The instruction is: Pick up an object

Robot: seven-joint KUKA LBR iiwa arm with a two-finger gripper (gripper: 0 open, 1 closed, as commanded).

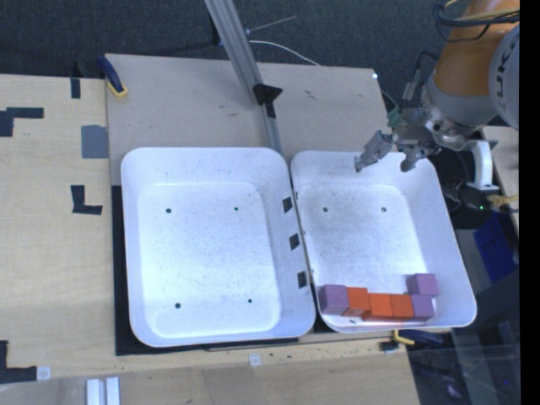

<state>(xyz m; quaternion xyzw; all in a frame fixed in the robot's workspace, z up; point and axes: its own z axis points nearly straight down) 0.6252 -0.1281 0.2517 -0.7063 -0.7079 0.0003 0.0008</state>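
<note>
Along the near wall of the right bin [439,226] lies a row of blocks: a purple block [334,297] at the left, two orange blocks [358,300] [390,305] in the middle, and two purple blocks [421,284] [423,306] stacked at the right end. My gripper [389,159] hangs over the far edge of the right bin, well away from the blocks. Its two fingers are spread apart, open, with nothing between them.
The left bin [135,226] stands beside the right one. A slanted metal rail [240,53] crosses the back of the bench. A blue and yellow clamp [114,78] sits at the board's far left corner, another clamp [405,338] at the front right.
</note>
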